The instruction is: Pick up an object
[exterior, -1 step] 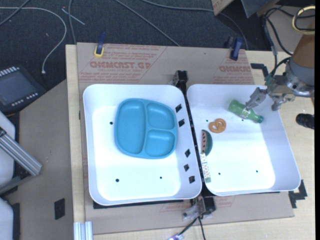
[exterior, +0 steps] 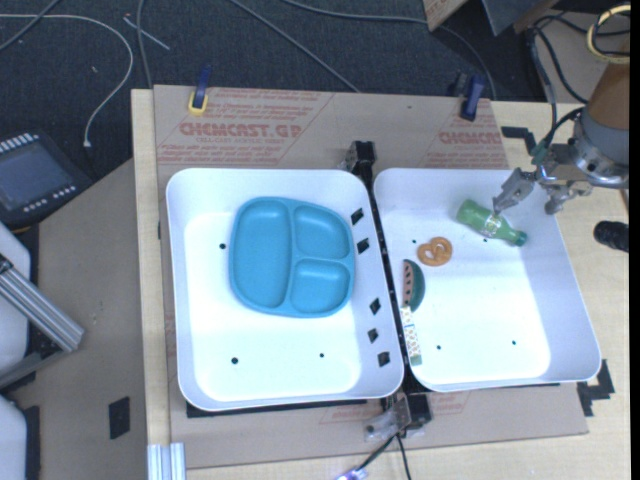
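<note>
Jaws (exterior: 532, 194) open above green plastic bottle (exterior: 491, 222), near twisted pretzel (exterior: 435, 252).

Two bins sit side by side mid-frame, the left bin (exterior: 190, 268) holding a divided plate (exterior: 290, 256) at its centre. In the right bin (exterior: 560, 318), a bottle (exterior: 492, 223) lies toward the upper middle, a pretzel (exterior: 435, 251) just below-left of it. A watermelon slice (exterior: 414, 283) rests against the right bin's left wall, with the gripper (exterior: 535, 193) at its upper right, near the bottle.
</note>
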`<state>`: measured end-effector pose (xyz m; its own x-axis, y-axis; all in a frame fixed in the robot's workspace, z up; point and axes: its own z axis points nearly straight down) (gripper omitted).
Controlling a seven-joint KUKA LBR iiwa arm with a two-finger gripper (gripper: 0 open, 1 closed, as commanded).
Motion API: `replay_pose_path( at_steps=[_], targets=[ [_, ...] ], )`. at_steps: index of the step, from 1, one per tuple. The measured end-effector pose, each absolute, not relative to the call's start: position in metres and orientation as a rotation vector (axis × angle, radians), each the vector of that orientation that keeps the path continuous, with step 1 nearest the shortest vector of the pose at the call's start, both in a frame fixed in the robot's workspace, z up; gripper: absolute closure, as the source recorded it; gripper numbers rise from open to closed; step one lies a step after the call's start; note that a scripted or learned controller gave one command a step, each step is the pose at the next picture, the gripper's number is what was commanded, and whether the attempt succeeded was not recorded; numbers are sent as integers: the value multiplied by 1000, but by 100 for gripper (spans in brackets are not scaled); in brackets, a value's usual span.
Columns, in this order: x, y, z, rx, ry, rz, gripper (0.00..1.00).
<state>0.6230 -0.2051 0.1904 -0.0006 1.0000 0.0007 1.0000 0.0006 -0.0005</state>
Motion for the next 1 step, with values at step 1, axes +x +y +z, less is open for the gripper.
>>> replay_pose_path(
  at_steps=[1],
  targets=[
    [620,-210,147,-2218,-2218,4,0]
  ],
)
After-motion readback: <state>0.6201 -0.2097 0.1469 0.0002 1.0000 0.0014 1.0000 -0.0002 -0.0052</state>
